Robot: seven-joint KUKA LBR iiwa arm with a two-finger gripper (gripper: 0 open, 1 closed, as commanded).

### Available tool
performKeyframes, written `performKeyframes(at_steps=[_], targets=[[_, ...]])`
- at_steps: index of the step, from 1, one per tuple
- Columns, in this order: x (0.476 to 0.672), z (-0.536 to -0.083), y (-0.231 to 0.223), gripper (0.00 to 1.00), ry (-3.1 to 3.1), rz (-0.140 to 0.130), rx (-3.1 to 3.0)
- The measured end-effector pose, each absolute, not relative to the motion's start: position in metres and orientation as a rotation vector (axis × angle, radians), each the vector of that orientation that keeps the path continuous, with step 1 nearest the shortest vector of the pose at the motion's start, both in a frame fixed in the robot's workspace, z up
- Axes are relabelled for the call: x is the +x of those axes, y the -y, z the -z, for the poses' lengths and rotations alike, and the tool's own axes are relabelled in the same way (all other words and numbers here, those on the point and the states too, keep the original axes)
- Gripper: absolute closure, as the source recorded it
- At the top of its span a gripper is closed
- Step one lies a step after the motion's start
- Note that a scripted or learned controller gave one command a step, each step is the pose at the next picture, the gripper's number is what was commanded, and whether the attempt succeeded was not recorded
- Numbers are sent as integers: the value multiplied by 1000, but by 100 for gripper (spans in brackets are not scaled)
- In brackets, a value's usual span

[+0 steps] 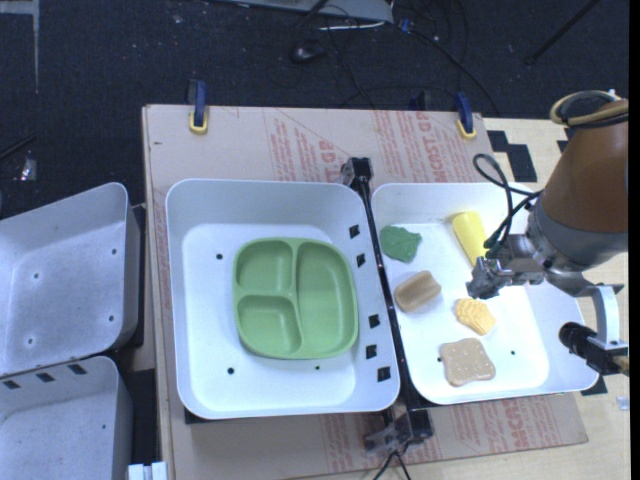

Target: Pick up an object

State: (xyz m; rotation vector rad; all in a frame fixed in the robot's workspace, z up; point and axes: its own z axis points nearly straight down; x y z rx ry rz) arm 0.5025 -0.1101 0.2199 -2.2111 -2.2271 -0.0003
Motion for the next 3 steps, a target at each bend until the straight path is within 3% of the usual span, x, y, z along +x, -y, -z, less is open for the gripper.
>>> performKeyframes(at_steps=[2,3], targets=[[510,-237,-7,100,2230,3,-2211],[513,-224,-59,100,2229,-1,-2210]])
